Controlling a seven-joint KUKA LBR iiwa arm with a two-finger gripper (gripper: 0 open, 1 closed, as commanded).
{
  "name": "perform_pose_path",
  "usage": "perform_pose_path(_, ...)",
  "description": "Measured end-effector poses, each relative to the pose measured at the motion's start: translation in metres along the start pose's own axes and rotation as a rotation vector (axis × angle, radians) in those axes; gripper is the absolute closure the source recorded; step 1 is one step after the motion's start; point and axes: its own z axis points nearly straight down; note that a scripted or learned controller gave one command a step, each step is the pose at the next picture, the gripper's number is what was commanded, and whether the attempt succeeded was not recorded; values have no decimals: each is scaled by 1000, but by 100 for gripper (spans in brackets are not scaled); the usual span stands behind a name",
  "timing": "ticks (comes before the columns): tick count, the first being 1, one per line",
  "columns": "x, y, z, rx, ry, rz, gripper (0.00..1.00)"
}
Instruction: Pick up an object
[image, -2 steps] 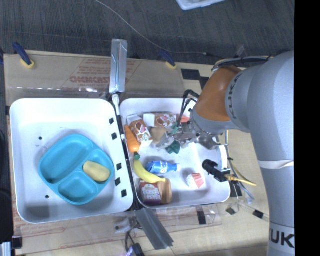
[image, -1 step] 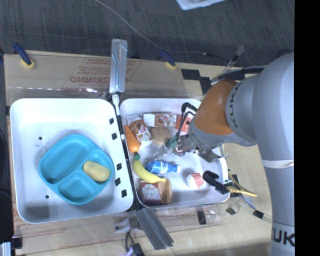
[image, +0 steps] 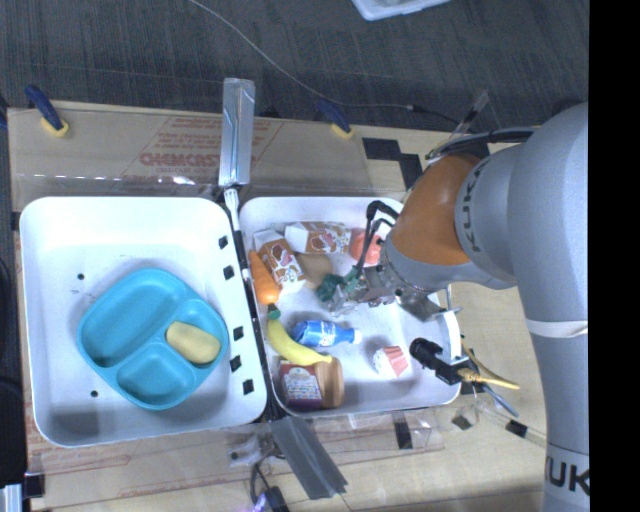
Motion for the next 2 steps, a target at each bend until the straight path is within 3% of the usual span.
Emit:
perform_pose_path(1,0,0,0,0,0,0,0)
perform_pose_path(2,-1,37,10,1,0,112,0)
